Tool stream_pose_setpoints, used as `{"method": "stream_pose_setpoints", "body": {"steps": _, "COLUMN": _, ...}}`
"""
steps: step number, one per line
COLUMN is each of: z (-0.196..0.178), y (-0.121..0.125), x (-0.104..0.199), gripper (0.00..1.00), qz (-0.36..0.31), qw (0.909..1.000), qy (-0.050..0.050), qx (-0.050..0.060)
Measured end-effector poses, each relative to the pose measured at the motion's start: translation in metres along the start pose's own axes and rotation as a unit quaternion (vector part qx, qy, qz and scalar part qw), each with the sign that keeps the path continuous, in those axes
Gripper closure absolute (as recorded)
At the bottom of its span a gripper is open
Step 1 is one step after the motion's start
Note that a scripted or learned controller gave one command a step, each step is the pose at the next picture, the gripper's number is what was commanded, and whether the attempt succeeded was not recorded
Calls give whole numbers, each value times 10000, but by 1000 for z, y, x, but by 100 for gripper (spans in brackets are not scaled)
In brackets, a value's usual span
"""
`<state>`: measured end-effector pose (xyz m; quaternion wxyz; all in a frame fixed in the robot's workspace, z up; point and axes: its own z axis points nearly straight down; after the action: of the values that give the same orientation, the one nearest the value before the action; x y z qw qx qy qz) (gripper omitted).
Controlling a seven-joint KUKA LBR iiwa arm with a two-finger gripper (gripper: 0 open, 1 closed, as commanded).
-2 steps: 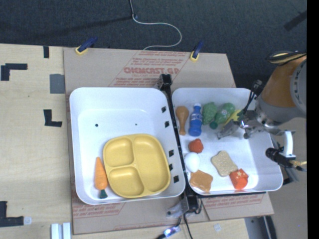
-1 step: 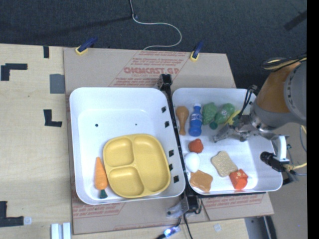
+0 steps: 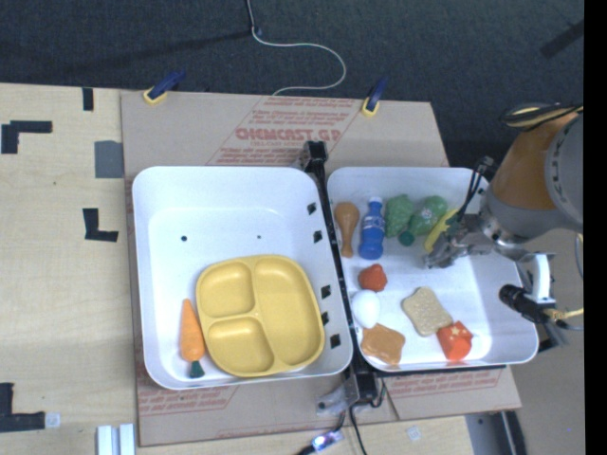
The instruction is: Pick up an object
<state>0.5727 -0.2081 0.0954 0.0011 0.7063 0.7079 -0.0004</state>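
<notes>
the yellow banana-like plastic piece point(image 3: 434, 232) lies in the upper right part of the right white bin point(image 3: 493, 349), beside the green plastic vegetable point(image 3: 414, 213) and just under the gripper point(image 3: 444, 251). it is probably the nearest thing to pick. it looks light, stiff and smooth, so it may slip; i think it is best held across its narrow middle. if the fingers are released or clenched, i cannot tell, the wrist hides them. a small red plastic tomato point(image 3: 373, 277) lies lower left, well apart.
</notes>
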Motion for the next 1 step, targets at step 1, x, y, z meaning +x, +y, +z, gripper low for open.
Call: {"method": "stream_pose_setpoints", "body": {"steps": 1, "z": -56, "y": 9, "x": -5, "gripper": 100, "qz": 5, "qw": 10000, "qy": 4, "qx": -11}}
